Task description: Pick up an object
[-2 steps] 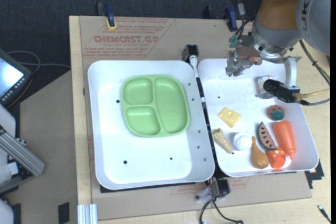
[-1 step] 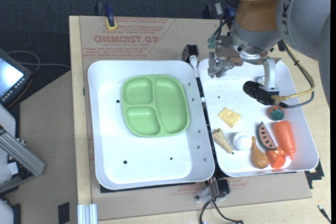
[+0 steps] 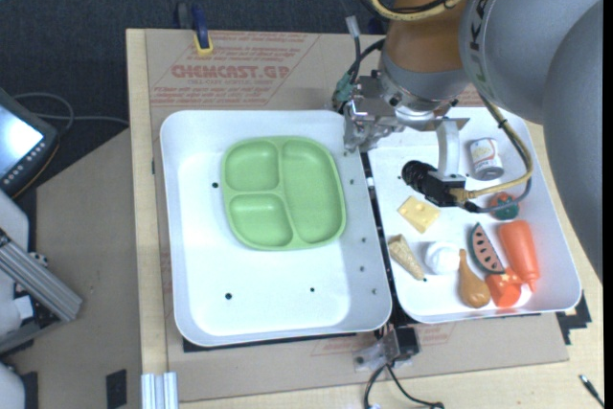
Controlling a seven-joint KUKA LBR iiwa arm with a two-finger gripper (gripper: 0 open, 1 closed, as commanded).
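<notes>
My gripper (image 3: 356,124) hangs at the far edge between the bins, its state I cannot tell, and the cheese wedge (image 3: 418,212) lies nearer the camera, in the right bin (image 3: 551,254)

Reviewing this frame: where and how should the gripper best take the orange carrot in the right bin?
Probably across the middle of the carrot, coming straight down. It lies flat, long axis running toward the bin's front, so fingers close across its narrow width. The watermelon slice crowds one side.
</notes>
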